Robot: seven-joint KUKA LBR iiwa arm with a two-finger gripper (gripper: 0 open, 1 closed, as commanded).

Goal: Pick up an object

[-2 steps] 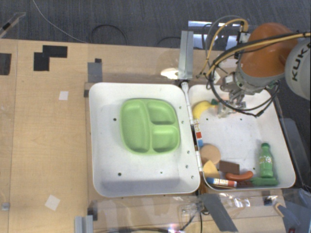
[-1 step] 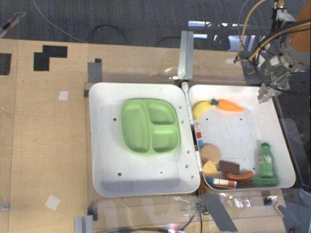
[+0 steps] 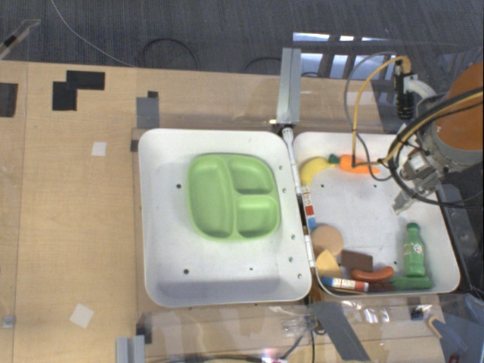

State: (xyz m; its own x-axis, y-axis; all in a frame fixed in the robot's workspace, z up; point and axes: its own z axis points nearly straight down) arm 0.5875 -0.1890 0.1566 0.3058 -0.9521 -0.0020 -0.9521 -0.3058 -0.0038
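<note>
Grey arm (image 3: 458, 147) with orange band, black and yellow cables looping around the wrist

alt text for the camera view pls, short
A grey robot arm's gripper hangs over the right bin, above a green bottle, with nothing visibly in its jaws. That bin also holds a carrot, a lemon and other toy food along its near edge; the left bin holds a green divided tray.
</note>
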